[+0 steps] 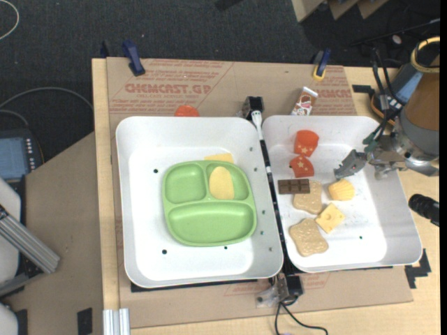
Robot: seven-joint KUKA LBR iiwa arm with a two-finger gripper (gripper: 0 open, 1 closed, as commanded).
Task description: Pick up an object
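Down at the near end of the right bin (391, 253) lies a tan cracker (308, 236), and just beyond it a cheese wedge (331, 218), a second cracker (307, 201), a chocolate bar piece (294, 185) and a rounder cheese chunk (341, 190). That chunk looks like the likeliest target, since the gripper (351, 165) hangs just above and beside it, reaching in from the right. From where I stand I cannot tell whether its jaws are apart or together, and nothing shows between them. To do this step well, I'd judge it should centre over the chunk, come straight down so the fingers straddle it, and keep clear of the cheese wedge and cracker crowding its near side. Farther back sit two red strawberry-like pieces (302, 165) (306, 142). So the right bin counts two crackers, two cheeses, one chocolate, two red pieces. The left bin (140, 187) holds one green divided plate (202, 222) with one yellow piece (221, 182) in a compartment and another pale yellow bit (219, 158) at its far rim. Beyond the bins, on the cardboard (209, 82), stands one small carton (304, 102).
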